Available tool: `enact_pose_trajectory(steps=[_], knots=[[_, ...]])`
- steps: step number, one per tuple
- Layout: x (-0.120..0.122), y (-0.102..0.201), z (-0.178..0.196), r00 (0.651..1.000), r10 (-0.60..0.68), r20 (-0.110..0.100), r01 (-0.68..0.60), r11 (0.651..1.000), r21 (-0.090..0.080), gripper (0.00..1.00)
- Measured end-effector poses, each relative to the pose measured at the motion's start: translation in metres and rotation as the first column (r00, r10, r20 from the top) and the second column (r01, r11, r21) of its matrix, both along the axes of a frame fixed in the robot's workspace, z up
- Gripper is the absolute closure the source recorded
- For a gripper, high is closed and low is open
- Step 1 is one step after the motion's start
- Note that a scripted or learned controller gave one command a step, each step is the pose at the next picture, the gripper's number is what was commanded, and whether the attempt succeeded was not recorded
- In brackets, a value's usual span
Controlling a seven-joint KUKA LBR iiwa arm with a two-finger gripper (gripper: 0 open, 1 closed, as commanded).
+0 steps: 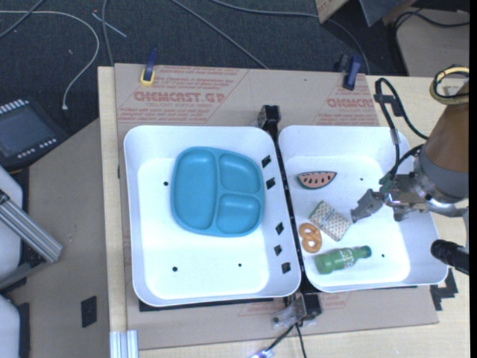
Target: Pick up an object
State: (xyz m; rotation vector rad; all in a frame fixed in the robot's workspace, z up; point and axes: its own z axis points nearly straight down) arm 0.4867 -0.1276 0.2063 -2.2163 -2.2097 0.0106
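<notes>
In the left bin (pixel 141 222) a blue divided plate (pixel 218 191) is seen, and just right of it, past the divider, a pretzel (pixel 310 236), a checkered packet (pixel 329 220), a watermelon slice (pixel 317 178) and a green bottle (pixel 341 259) lie in the right bin (pixel 373 144). No object is yet lifted: the gripper (pixel 367 206) is seen right of the packet, with nothing gripped between its fingers. Whether the jaws are parted or closed cannot be told, so the approach, grasp and lift are judged still to be done.
</notes>
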Motion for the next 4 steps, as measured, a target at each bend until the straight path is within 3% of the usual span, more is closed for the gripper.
enact_pose_trajectory(steps=[1,3,4], knots=[[0.003,0.0,0.005,1.0,0.003,0.011,-0.003,1.0,-0.002,0.0],[0.018,0.011,-0.103,1.0,0.003,0.007,-0.003,1.0,-0.001,0.0],[0.017,0.011,-0.123,1.0,0.003,0.008,-0.003,1.0,-0.001,0.0]])
